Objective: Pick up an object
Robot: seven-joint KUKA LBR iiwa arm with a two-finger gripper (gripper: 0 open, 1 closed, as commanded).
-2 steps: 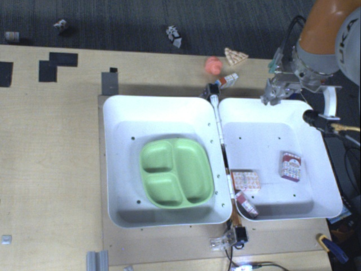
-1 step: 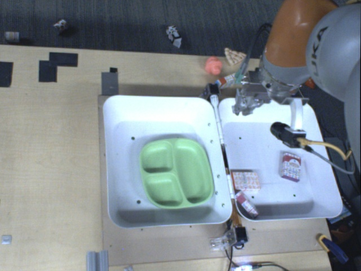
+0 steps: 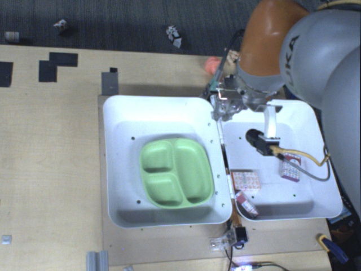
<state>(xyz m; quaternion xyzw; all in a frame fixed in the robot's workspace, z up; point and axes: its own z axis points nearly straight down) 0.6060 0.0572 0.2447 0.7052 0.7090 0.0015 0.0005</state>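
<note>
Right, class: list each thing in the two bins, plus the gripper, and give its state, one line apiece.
green divided plate: lying flat in the left bin, right way up.
patterned packet: lying flat in the right bin.
small carton: lying flat, right bin.
gripper: above the divider between bins, holding nothing visible.

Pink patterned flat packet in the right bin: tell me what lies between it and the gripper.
Nothing visible stands between them. The pink patterned flat packet lies on the right white bin floor, with bare floor up to the gripper near the bins' divider.
</note>
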